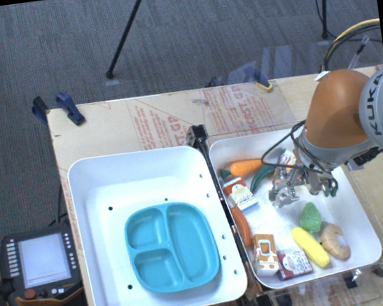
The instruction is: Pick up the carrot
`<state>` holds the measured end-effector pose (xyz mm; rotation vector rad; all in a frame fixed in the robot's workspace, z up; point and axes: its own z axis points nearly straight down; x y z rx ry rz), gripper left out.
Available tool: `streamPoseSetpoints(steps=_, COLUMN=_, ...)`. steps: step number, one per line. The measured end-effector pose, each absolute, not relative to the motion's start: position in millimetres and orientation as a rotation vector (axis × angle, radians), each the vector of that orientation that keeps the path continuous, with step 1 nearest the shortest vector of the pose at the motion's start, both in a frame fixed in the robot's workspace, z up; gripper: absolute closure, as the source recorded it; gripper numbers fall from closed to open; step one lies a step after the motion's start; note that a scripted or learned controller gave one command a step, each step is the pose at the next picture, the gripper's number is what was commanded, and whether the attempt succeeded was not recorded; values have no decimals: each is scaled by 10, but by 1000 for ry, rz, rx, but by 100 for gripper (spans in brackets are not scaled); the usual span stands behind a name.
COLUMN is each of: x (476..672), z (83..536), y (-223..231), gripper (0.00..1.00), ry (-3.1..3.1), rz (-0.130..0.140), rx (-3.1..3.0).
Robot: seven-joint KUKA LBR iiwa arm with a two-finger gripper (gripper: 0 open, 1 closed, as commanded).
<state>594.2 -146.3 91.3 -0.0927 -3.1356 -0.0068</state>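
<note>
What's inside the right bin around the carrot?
The right bin holds the carrot, small cartons, a green item, corn and a croissant. The gripper covers whatever lies beneath it.

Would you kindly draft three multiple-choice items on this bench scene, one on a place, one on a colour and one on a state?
1. Where does the carrot lie?
A. On the teal plate
B. In the right bin, near its upper left corner
C. On the floor beside the pendant

2. What colour is the divided plate in the left bin?
A. Teal
B. Red
C. Yellow

3. How does the carrot stand against the gripper?
A. Lifted clear above the bin
B. Resting in the bin, apart from the gripper
C. Dropped into the left bin

Answers: 1 B, the orange carrot rests inside the right bin by the top left wall. 2 A, the plate with three compartments is teal. 3 B, the carrot lies on the bin floor to the left of the gripper.
</note>
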Motion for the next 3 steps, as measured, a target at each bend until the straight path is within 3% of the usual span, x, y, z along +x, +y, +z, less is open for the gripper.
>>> streamPoseSetpoints(steps=1, x=5941, z=909, y=-1460, gripper=0, ry=-3135, rz=-7, rx=-91)
streamPoseSetpoints(steps=2, x=5952, z=976, y=-1448, gripper=100, ry=-3134, rz=-10, rx=-86)
streamPoseSetpoints(steps=3, x=5952, z=973, y=-1444, gripper=0, ry=-3134, rz=-11, rx=-84)
